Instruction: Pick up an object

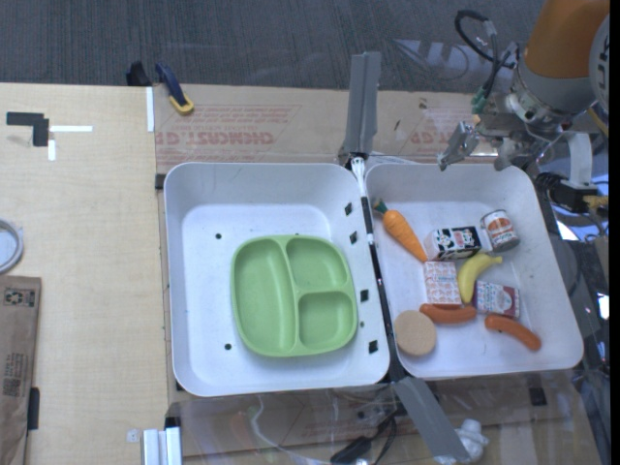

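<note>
Looking down from the camera view: the gripper (477, 147) hangs over the far rim of the right bin (552, 250), fingers spread apart with nothing between them. No object is picked yet, and the candidates all lie in that right bin, nearer than the gripper.

My worry is the crowding. The banana (475, 272), the white box (441, 283), the red-and-white carton (498, 299) and the two sausages (448, 313) lie touching or just beside one another, so a descent there could nudge neighbours or pinch two at once. The can (499, 231) is a smooth cylinder lying tilted and may roll away from closing fingers. The carrot (403, 233) sits close to the bin's left wall, where a finger might strike plastic.

Textures look like glossy toy plastic: tapered orange carrot, curved yellow banana, flat tan disc (416, 333), printed black-and-white carton (456, 241). In the left bin (194, 260) rests a smooth green divided plate (294, 295).
</note>
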`<state>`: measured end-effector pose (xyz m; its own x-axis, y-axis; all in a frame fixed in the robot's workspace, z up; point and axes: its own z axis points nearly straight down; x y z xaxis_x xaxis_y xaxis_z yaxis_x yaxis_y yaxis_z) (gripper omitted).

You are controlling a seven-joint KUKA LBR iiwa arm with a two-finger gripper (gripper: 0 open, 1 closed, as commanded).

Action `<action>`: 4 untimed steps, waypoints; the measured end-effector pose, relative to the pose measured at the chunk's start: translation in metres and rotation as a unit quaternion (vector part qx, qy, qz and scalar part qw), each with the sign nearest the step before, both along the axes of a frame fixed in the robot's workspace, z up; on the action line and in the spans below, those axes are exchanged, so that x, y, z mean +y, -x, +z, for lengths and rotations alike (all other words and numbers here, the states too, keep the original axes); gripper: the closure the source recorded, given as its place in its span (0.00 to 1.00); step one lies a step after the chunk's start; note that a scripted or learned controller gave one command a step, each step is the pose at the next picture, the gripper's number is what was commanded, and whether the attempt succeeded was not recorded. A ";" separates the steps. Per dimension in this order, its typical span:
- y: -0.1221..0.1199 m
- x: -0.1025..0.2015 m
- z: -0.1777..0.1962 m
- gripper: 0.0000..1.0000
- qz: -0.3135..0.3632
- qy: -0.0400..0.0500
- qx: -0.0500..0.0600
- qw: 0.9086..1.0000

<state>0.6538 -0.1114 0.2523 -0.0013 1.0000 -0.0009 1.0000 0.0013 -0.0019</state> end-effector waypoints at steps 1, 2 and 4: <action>0.067 0.007 -0.125 0.00 0.027 0.000 -0.001 1.000; 0.077 0.006 -0.143 0.00 0.043 0.009 -0.021 0.999; 0.107 0.051 0.040 0.00 0.222 0.000 -0.002 0.975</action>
<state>0.5464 -0.0605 0.2920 -0.4341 0.9009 -0.0021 0.9009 0.4341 0.0012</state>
